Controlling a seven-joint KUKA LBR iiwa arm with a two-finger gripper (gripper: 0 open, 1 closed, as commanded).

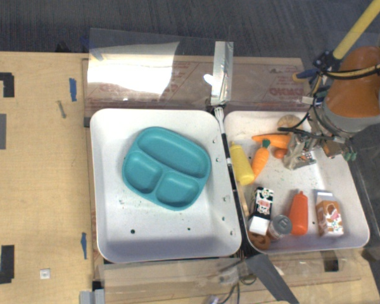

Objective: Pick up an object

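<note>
The two-finger metal gripper [299,157] is seen lowered into the right white bin [354,198], just beside an orange plastic carrot [260,159]; whether its grasp is wide or narrow cannot be told. The approach step is judged in hand; closure on one object is required next.

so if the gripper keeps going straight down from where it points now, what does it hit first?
Probably bare floor of the right white bin. The metal two-finger gripper hangs just right of the orange toy carrots; it may graze them, since depth is unclear from this slant.
</note>
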